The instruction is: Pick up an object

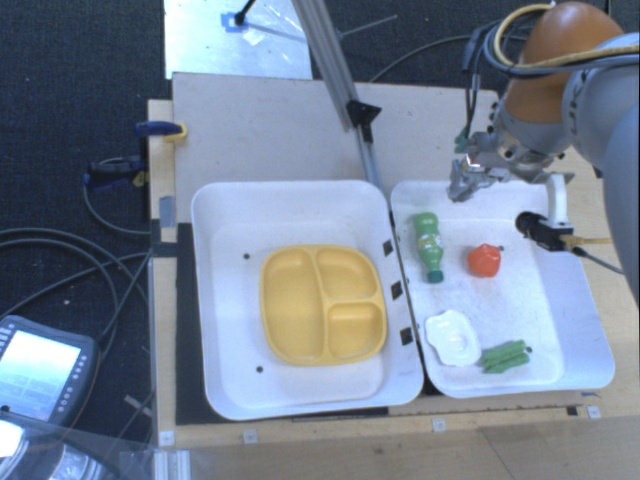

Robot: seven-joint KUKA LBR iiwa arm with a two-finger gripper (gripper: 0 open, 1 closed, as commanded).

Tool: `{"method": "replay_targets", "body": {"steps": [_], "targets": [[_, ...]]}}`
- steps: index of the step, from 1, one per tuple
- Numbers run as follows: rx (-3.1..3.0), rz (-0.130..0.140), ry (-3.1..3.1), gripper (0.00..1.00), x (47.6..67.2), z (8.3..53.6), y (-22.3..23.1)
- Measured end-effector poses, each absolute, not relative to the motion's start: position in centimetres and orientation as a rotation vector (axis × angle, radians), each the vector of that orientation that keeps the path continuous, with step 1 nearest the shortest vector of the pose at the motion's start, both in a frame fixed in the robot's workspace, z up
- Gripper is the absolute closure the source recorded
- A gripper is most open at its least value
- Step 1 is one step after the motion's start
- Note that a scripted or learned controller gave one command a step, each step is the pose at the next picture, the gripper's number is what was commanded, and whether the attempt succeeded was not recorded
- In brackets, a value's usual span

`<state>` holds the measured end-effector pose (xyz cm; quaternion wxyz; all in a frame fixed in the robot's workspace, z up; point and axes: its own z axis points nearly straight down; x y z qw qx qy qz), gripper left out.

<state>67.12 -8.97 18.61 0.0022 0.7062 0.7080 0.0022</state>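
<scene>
Hanging over the right bin (575, 298), the claw (466, 183) looks too small and blurry to tell its grip.

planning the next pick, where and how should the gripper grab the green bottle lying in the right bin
Probably the wide lower body of the green plastic bottle, coming straight down from above. It lies flat, its long axis running near-to-far, so closing across its narrow width suits it, and bare bin floor lies either side.

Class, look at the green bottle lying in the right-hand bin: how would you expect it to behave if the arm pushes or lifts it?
The green bottle lies on its side, and its rounded body would probably roll if nudged sideways. It looks like a small plastic toy, so likely light and stiff. Its smooth surface may slip in the pincer.
</scene>
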Motion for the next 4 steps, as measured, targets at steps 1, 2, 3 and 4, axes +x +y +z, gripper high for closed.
{"method": "replay_targets", "body": {"steps": [1,2,3,4], "targets": [[2.213,0.007,2.223,1.0,67.3,22.4,-9.0],[2.211,0.002,2.233,1.0,64.9,21.5,-4.3],[2.21,0.003,2.235,1.0,62.4,22.9,0.8],[2.211,0.0,2.235,1.0,60.3,22.1,6.0]]}}
